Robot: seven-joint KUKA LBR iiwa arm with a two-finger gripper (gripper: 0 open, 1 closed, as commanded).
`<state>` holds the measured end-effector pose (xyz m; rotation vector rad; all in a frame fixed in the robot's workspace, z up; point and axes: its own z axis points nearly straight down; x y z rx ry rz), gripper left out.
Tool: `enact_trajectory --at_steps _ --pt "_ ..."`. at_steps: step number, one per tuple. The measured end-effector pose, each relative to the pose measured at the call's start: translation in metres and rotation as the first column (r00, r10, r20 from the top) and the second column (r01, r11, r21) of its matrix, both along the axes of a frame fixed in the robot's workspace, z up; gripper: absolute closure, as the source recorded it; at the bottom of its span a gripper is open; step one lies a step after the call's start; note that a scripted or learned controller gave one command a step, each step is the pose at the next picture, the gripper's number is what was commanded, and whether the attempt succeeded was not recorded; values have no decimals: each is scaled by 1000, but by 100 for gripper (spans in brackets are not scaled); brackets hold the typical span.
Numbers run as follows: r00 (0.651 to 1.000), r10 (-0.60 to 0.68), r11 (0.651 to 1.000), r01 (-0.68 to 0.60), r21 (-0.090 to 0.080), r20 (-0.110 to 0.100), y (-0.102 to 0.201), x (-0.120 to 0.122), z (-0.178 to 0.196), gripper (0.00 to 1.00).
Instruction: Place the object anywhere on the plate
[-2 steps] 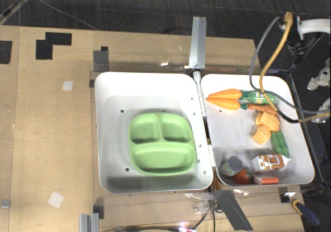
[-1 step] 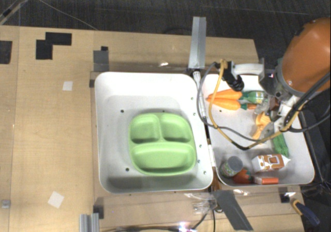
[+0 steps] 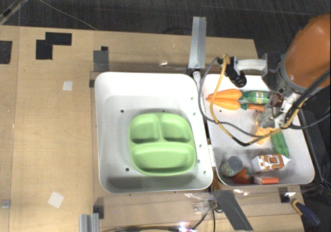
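Down in the right bin [image 3: 305,171] hangs my gripper [image 3: 268,119], low over the bin floor beside a small yellow piece [image 3: 265,132]; whether it grips anything I cannot tell. Two shallow white bins sit side by side. One green plate [image 3: 161,142], smooth moulded plastic with three compartments and rounded corners, lies in the left bin [image 3: 106,122], well apart from my gripper. Around me lie two tapered orange carrots [image 3: 227,98], one green bottle [image 3: 257,96], one flat green strip [image 3: 280,144], one small boxy carton [image 3: 270,162], one grey-topped can [image 3: 231,166] and one red item [image 3: 241,176] near it.
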<state>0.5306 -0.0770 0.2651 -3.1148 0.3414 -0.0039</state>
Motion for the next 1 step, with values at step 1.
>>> enact_trajectory --at_steps 1 --pt "999 -47 999 47 -8 5 -5 -25 104 100"
